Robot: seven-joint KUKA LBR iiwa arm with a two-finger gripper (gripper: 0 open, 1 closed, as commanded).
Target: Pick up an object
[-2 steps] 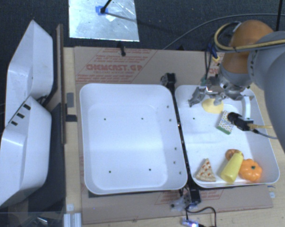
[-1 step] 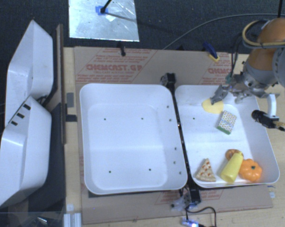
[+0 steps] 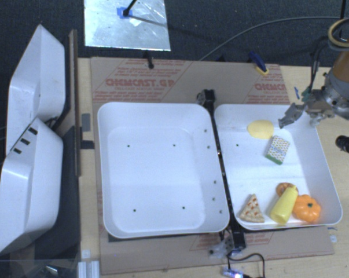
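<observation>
Grey gripper (image 3: 291, 119) is seen over the right bin's (image 3: 319, 155) upper corner; its state cannot be told. Nearest it are a yellow disc (image 3: 260, 128) and a patterned block (image 3: 278, 149), both lying loose.

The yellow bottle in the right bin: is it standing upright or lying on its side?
Lying on its side. The yellow bottle shows its full length across the floor of the right bin, slanted, with the orange pumpkin beside it.

The worktop (image 3: 84, 225) is covered by a printed cardboard sheet (image 3: 162, 80). Two shallow white bins are set on it side by side, the left bin (image 3: 157, 120) touching the right bin (image 3: 324, 172).
</observation>
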